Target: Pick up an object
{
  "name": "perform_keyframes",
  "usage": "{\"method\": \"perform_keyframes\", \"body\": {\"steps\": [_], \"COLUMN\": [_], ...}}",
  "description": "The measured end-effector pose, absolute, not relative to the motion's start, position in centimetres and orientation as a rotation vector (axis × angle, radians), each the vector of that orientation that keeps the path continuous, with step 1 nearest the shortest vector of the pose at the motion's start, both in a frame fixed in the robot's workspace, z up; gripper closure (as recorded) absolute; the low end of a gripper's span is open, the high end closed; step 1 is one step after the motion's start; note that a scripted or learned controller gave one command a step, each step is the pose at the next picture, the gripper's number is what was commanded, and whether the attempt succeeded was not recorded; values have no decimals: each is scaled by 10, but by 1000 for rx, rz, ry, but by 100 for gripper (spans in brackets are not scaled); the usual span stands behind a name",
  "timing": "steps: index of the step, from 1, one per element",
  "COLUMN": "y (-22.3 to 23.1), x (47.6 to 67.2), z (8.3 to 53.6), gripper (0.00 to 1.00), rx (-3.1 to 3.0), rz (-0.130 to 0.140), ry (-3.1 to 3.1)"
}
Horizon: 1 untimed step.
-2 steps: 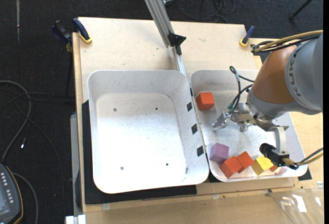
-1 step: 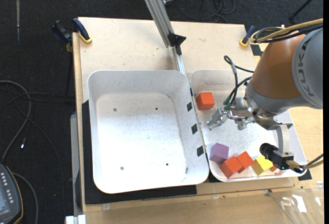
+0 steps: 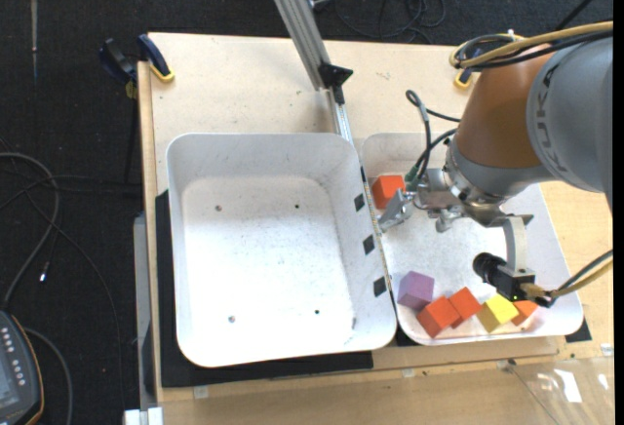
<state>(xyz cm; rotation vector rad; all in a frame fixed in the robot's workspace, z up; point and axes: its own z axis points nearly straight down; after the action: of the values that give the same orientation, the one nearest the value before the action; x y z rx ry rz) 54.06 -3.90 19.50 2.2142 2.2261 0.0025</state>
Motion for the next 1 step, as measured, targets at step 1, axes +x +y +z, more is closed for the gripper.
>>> {"method": "perform_keyframes", "body": {"steps": [1], "y": [-49], "x": [538], "z": [241], "gripper": [0], "rx": [2216], "rz": [4], "ry": [2221]}}
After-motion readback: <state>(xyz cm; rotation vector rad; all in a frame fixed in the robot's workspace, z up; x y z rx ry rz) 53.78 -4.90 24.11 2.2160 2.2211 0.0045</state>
